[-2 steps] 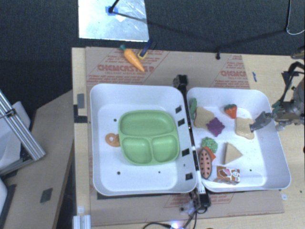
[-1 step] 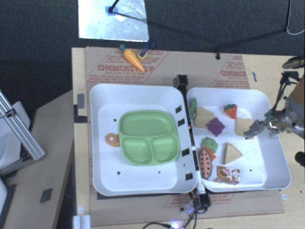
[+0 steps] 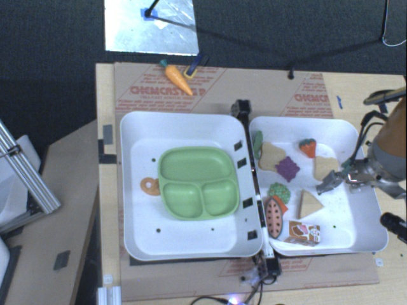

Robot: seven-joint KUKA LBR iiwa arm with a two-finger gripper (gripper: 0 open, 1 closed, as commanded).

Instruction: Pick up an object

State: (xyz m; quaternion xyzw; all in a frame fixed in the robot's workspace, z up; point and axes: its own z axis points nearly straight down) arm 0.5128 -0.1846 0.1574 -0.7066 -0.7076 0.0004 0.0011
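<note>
The right bin (image 3: pixel 365 234) holds several toy foods: a purple grape bunch (image 3: pixel 288 168), a tan bread slice (image 3: pixel 272 156), a strawberry (image 3: pixel 308 147), a broccoli piece (image 3: pixel 278 191), a watermelon slice (image 3: pixel 274 216), a tan wedge (image 3: pixel 310 204), a pale slice (image 3: pixel 325 166) and a small printed carton (image 3: pixel 304 232). My gripper (image 3: pixel 331 183) reaches in from the right, low over this bin. It sits just below the pale slice and just up-right of the tan wedge. Nothing is seen held in it.
The left bin (image 3: pixel 137 138) carries a green divided plate (image 3: pixel 198 182) and a small orange ring (image 3: pixel 150 186) beside it. A toy carrot (image 3: pixel 178 79) lies on the cardboard behind the bins. A black divider (image 3: pixel 249 170) runs between the bins. A metal sheet (image 3: pixel 151 16) lies at the back.
</note>
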